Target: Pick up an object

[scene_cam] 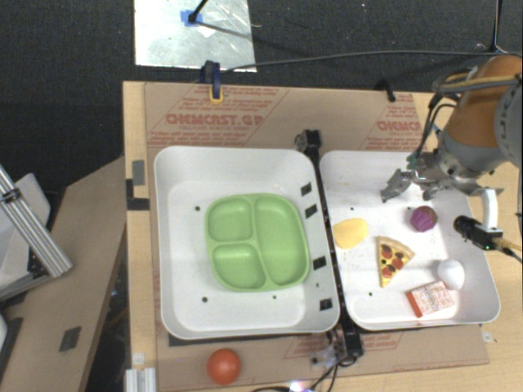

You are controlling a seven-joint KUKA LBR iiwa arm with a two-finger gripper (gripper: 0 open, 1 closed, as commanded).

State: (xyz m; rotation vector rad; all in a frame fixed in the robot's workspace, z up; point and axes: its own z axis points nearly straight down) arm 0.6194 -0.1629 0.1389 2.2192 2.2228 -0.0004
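Observation:
My gripper [413, 188] hangs over the back of the right bin [359, 174], fingers spread open with nothing between them. A purple onion-like ball [422, 217] lies just in front of it, apart from the fingers. Further forward in the same bin lie a yellow rounded piece [350, 233], a toy pizza slice [393, 260], a white egg [451, 273] and a small red and white carton [431, 300].
The left bin [184, 178] holds a green divided plate [257, 241]. A red-orange ball [223, 365] sits on the cardboard in front of the bins. Black clips line the wall between the two bins [320, 235].

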